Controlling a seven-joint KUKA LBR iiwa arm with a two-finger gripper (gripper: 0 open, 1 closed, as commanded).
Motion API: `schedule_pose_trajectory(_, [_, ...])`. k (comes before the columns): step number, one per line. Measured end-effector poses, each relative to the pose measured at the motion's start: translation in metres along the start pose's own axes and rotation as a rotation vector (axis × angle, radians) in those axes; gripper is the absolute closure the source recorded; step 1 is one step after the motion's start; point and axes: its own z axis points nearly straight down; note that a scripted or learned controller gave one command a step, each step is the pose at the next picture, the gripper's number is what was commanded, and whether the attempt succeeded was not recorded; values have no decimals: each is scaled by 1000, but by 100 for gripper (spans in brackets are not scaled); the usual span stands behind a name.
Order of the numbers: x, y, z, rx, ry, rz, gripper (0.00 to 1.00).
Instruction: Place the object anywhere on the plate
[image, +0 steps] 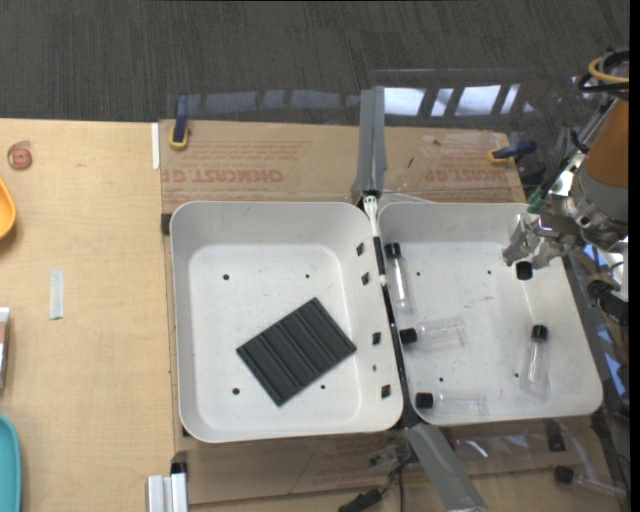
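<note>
Mirrored — cardboard (300, 165) print "CHEMCAST GP" | ribbed black plate (296, 351) in left bin (200, 240)

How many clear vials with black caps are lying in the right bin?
4. One vial lies along the left wall, one near the middle, one at the front edge, one toward the right. None looks hidden.

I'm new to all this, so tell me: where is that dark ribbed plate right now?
The dark ribbed plate lies flat in the left white bin, toward its lower middle and turned at a slant, apart from the clear vials in the right bin.
</note>
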Motion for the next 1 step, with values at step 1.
schedule_pose_trajectory(1, [45, -97, 37, 2, 2, -133, 100])
